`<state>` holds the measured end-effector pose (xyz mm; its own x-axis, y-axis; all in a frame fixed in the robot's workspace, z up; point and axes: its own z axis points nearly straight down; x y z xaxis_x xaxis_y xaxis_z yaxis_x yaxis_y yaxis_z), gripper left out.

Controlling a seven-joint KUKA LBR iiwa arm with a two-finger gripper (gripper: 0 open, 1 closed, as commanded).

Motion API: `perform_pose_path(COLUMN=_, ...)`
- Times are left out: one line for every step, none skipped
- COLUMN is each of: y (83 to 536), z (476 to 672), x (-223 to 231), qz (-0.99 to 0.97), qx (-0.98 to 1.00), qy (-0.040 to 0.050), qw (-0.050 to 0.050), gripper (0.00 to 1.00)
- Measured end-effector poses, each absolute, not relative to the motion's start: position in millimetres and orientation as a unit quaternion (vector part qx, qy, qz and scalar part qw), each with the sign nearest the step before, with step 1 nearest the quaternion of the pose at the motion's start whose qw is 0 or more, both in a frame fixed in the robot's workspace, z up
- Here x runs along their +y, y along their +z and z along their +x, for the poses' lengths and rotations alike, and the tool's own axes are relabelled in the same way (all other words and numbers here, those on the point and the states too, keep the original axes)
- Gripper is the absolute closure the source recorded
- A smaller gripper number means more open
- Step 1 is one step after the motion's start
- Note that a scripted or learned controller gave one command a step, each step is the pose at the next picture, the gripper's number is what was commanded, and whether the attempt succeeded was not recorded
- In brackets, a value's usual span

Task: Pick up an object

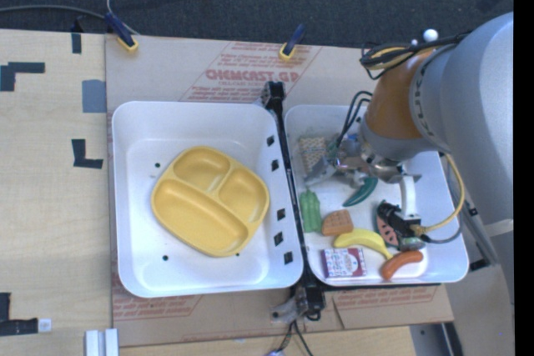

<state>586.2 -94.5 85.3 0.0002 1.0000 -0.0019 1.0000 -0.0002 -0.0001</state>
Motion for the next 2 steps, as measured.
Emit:
perform_pose_path(y=78.2, z=633.5, x=-104.3, qz=0.712, qx=0.701, qy=-0.0298, qw=-0.039, gripper=0.0)
perform_pose_path(y=76.5, z=643.6, x=-107.0, qz=0.712, qx=0.699, qy=-0.0403, qw=-0.053, gripper=0.0)
